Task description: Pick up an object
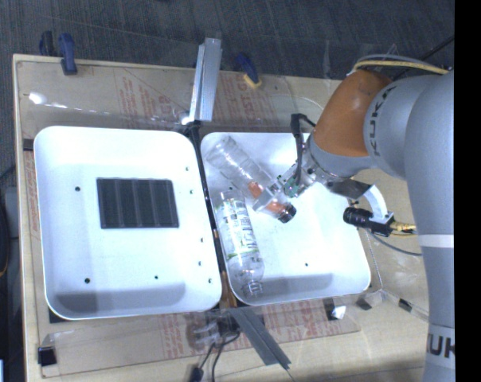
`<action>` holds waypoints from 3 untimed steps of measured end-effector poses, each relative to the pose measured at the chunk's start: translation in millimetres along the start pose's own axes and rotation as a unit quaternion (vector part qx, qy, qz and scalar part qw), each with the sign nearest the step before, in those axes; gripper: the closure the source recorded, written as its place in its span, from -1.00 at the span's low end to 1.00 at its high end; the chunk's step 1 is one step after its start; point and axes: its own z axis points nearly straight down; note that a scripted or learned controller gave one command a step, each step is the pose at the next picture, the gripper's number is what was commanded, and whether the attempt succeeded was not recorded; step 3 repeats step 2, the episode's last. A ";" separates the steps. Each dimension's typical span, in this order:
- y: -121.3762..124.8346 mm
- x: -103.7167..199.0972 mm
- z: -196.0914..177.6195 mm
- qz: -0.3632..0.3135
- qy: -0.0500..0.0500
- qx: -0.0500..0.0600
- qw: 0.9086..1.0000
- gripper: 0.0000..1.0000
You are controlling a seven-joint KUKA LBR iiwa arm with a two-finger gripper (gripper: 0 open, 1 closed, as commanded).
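Jaws [282, 205] beside bottle [242, 169], seemingly lying diagonal

You see two clear plastic bottles lying on their sides in the right bin [336, 269]. The upper bottle [239, 168] runs diagonally from the top-left corner toward the middle, its orange-capped end near the centre. The lower bottle [242, 241], with a printed label, lies along the bin's left wall.
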 end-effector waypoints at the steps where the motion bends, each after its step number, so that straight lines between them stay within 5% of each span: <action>1: 53.0 9.6 -84.4 0.069 0.002 0.000 0.998 1.00; 3: 54.0 10.3 -93.5 0.066 0.002 0.001 0.998 1.00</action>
